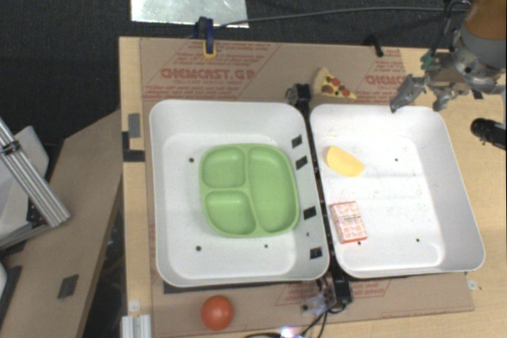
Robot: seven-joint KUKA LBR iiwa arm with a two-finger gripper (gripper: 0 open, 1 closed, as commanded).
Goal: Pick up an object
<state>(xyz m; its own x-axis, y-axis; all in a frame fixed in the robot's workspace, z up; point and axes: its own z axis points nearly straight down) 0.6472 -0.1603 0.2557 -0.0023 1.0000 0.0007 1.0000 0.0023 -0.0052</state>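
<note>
The right white bin (pixel 444 194) holds a yellow wedge-shaped piece (pixel 344 161) near its upper left and a small red-and-white patterned box (pixel 348 222) lower down. My gripper (pixel 421 93) hangs at the top right, over the far rim of the right bin, well away from both pieces. Its fingers (pixel 403 95) are spread apart with nothing between them.
The left white bin (pixel 170 194) carries a green divided tray (pixel 247 188). A pizza-slice toy (pixel 333 84) lies on the cardboard behind the bins. An orange ball (pixel 217 311) rests at the front edge. A metal frame (pixel 28 178) stands at the left.
</note>
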